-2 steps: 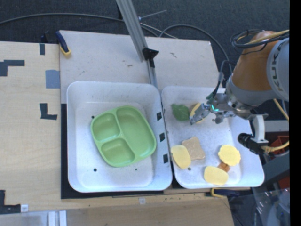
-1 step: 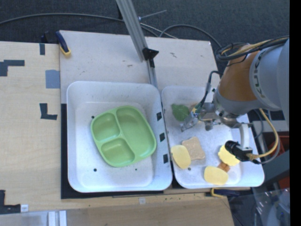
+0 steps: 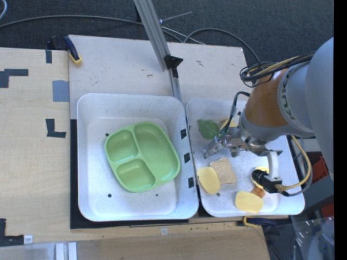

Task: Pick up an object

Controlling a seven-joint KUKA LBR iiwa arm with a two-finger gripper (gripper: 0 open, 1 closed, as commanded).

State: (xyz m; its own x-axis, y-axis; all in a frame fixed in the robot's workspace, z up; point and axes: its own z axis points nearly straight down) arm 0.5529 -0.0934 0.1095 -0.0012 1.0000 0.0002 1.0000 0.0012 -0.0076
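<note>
My gripper [image 3: 216,146] hangs low over the middle of the right bin [image 3: 284,202], with the arm reaching in from the right. A green leaf-like piece [image 3: 207,128] lies just behind it, at the bin's far left. A tan bread slice [image 3: 223,171] rests just in front of the fingertips. To the slice's left sits a yellow rounded piece [image 3: 208,180], and another yellow piece [image 3: 248,201] lies near the front wall. I see nothing between the fingers.
The left bin [image 3: 89,145] holds a green divided plate [image 3: 142,156]. A slanted metal post [image 3: 154,26] stands behind the bins. A yellow cable loops along the right bin's right side.
</note>
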